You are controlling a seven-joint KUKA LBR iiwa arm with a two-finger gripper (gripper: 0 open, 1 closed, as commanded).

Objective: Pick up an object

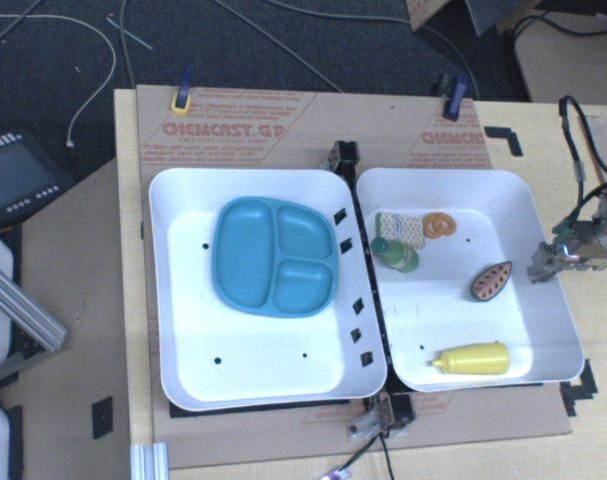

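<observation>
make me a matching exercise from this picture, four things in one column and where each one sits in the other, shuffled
Things:
1. blue divided plate
2. yellow bottle
3. orange ring
4. gripper

Places:
A. near the front edge of the right bin
B. at the right rim of the right bin
C. in the left bin
D. toward the back of the right bin, beside a patterned packet

Pairs: 1-C, 2-A, 3-D, 4-B
</observation>
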